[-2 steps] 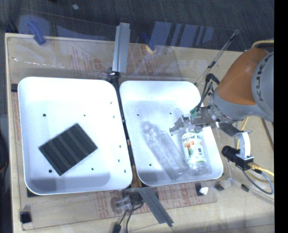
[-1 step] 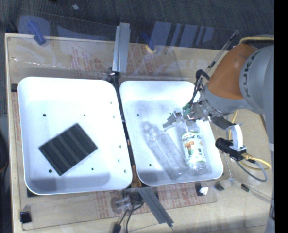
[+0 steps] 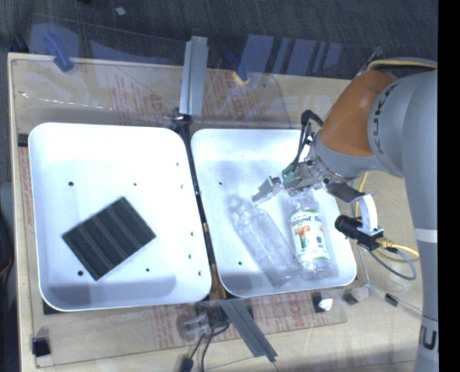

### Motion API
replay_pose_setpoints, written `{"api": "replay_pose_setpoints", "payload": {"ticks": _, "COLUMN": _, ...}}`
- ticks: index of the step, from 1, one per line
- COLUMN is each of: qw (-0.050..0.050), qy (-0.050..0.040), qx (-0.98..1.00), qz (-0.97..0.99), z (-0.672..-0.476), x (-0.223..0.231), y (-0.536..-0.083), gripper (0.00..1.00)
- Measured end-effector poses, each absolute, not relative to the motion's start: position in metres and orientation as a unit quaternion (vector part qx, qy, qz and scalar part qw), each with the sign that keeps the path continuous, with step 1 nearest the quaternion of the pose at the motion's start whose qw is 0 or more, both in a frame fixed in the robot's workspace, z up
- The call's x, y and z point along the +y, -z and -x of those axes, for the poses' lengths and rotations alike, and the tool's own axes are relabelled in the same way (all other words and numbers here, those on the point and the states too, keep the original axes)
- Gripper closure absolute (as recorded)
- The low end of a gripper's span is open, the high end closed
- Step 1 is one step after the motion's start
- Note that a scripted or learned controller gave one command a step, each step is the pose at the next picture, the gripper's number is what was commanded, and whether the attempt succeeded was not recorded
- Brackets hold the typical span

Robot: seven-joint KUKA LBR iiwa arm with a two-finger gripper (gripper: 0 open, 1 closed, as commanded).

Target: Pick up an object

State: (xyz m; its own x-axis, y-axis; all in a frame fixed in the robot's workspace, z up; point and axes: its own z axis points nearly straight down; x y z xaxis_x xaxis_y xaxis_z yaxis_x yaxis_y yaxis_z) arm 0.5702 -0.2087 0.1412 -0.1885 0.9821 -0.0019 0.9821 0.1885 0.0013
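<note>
Right bin (image 3: 214, 153), counter's right half: two clear bottles, labelled bottle (image 3: 310, 239) nearest right wall. Gripper (image 3: 285, 181) low by its cap, approach step; jaws' state cannot be told; next, descend and close

**A robotics lab bench**

You are looking at a lab test rig: two white bins (image 3: 109, 142) fixed side by side on a plywood bench (image 3: 98, 91), loose cables (image 3: 392, 250) and carpeted floor (image 3: 214, 6) beyond.
</note>
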Motion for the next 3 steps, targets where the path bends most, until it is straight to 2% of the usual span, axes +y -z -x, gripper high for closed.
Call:
{"api": "replay_pose_setpoints", "payload": {"ticks": 1, "qw": 0.002, "qy": 0.0000, "qx": 0.783, "qz": -0.622, "z": -0.557, "x": -0.209, "y": -0.170, "gripper": 0.00}}
{"api": "replay_pose_setpoints", "payload": {"ticks": 2, "qw": -0.001, "qy": 0.0003, "qx": 0.800, "qz": -0.600, "z": -0.555, "x": -0.209, "y": -0.165, "gripper": 0.00}}
{"api": "replay_pose_setpoints", "payload": {"ticks": 3, "qw": -0.002, "qy": 0.0004, "qx": 0.806, "qz": -0.592, "z": -0.545, "x": -0.209, "y": -0.173, "gripper": 0.00}}
